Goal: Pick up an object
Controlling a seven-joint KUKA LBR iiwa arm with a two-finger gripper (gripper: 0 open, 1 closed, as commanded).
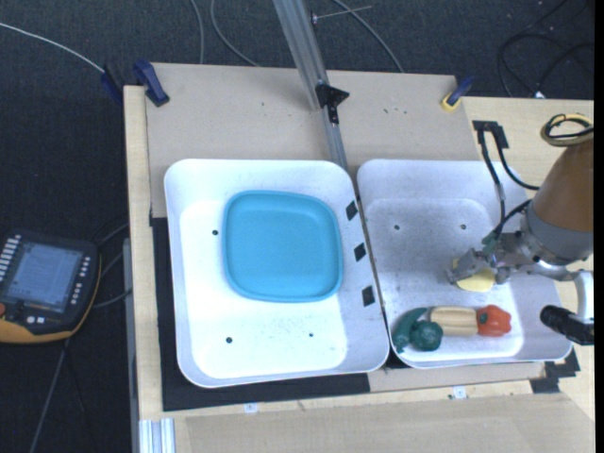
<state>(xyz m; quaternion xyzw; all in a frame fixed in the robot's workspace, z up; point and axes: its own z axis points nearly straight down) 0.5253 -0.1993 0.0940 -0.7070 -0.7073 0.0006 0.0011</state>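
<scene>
At the right bin's (415, 192) near edge lie a green piece (418, 333), a tan stick (455, 321) and a red piece (494, 321) — just beyond, the hand (478, 270) sits over a yellow object (475, 282), grip unclear. Left bin (193, 281) holds a blue plate (283, 244).

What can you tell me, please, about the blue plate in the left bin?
The blue plate is a light blue square dish with rounded corners and a raised rim; it looks like smooth plastic. It lies flat and right side up, slightly above the middle of the left white bin, resting on its floor. Nothing sits on it, and no object or gripper touches it.
</scene>
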